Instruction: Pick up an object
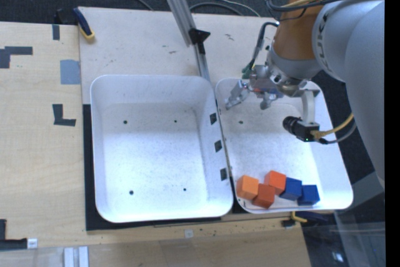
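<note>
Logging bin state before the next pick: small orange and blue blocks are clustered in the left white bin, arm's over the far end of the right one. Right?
Not quite: the small orange blocks and blue blocks are clustered at the near end of the right shallow white bin, not the left white bin. The camera view shows it. The gripper is indeed over the right bin's far end.

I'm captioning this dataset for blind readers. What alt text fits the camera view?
A grey and orange arm reaches in from the right, its gripper over the far end of the right bin, apart from the blocks. Orange blocks and blue blocks cluster at that bin's near end. The left bin sits beside it.
</note>
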Robot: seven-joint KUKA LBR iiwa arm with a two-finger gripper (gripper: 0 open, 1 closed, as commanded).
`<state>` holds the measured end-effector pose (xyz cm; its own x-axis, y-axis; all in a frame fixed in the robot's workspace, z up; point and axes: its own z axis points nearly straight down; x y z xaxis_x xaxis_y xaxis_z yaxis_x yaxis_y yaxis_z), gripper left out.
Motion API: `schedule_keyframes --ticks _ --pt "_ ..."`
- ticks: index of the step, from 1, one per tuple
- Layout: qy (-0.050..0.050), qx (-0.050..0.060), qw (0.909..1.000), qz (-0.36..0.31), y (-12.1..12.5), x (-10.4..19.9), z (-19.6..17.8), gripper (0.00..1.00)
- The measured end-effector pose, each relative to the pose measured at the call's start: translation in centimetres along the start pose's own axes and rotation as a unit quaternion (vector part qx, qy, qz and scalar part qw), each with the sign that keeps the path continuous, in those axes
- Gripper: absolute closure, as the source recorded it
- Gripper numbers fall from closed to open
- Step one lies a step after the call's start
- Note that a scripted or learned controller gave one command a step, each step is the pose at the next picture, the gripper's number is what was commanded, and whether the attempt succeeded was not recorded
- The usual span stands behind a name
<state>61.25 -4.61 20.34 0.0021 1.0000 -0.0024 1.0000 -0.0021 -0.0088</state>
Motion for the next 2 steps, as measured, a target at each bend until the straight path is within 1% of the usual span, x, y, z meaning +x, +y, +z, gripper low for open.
schedule_keyframes --ticks 1,2 --pt "0.002 -0.002 1.0000 -0.006 -0.1 9.1 1.3 0.00" --pt "0.001 -0.003 1.0000 -0.003 -0.1 8.6 0.2 1.00"
